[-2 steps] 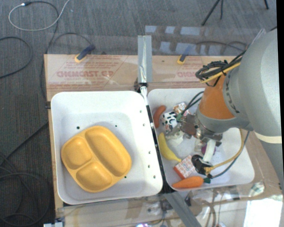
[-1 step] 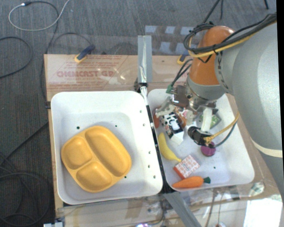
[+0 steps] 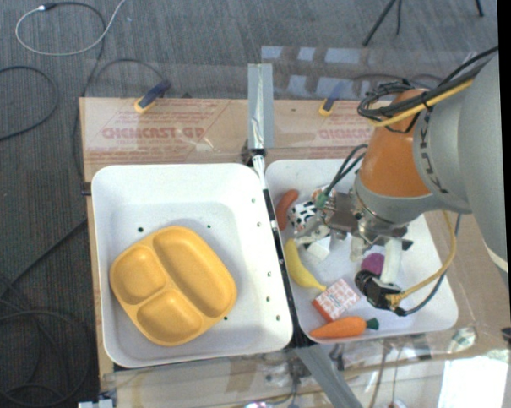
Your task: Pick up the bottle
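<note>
A yellow divided plate (image 3: 173, 284) lies in the left bin (image 3: 119, 184). In the right bin (image 3: 442, 313) lie a banana (image 3: 301, 269), a small red-and-white box (image 3: 336, 299) and a carrot (image 3: 337, 328). The gripper (image 3: 372, 249) hangs low over the middle of this bin, near a purple thing (image 3: 373, 261). I cannot pick out the bottle for certain.

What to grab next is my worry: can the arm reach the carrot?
Probably yes: the carrot lies uncovered by the right bin's front rim, and the gripper is over that bin.
</note>
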Motion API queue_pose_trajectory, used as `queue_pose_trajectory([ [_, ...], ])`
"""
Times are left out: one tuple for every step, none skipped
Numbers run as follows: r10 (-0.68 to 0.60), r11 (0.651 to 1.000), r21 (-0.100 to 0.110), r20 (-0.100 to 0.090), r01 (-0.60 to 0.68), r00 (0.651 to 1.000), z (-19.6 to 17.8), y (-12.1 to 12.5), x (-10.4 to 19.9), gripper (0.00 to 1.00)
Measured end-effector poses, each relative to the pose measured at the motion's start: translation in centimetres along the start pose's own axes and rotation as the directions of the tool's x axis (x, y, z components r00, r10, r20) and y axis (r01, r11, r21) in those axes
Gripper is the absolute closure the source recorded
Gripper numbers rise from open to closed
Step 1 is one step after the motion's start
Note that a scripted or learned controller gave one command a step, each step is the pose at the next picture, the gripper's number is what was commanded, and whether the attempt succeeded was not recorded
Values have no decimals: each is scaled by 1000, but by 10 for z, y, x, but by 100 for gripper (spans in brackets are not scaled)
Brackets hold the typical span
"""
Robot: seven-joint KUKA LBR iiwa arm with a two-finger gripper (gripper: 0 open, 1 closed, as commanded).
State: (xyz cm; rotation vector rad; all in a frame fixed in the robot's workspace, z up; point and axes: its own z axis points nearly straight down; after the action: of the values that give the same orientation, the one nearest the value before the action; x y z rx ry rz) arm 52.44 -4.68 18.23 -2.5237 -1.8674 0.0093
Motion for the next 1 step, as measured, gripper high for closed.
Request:
queue_pose_trajectory([
  [-59,998,-1,-1,59,998,-69,-31,7,0],
])
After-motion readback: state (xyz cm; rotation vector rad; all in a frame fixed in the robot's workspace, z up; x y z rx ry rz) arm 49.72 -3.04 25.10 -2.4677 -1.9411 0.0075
